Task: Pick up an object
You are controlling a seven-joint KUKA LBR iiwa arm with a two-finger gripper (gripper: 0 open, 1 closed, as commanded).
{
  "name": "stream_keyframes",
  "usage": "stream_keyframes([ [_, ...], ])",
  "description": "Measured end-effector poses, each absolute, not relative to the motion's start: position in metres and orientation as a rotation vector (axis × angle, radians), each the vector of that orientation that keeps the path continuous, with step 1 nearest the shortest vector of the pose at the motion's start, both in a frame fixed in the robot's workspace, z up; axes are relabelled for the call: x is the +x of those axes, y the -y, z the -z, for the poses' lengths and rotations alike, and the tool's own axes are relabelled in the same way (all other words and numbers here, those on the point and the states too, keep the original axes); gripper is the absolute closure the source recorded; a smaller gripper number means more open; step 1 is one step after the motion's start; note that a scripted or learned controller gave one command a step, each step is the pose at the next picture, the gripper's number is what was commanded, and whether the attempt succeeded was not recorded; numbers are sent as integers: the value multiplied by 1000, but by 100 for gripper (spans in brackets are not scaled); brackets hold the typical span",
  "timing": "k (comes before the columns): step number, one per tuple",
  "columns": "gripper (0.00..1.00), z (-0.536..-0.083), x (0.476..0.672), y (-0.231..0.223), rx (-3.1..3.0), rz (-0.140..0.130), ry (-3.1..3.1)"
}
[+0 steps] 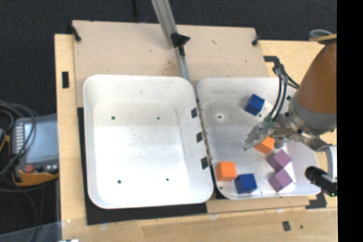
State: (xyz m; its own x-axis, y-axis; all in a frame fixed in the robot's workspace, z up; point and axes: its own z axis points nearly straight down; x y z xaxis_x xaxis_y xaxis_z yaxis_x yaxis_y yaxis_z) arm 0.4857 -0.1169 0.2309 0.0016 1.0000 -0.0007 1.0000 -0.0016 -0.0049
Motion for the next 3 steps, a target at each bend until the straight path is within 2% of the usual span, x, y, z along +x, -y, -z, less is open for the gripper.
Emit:
stream_keyframes([
  [2, 0, -141, 497, 117, -2223, -5, 2216],
  [3, 100, -155, 500, 117, -2235, 6, 2213],
])
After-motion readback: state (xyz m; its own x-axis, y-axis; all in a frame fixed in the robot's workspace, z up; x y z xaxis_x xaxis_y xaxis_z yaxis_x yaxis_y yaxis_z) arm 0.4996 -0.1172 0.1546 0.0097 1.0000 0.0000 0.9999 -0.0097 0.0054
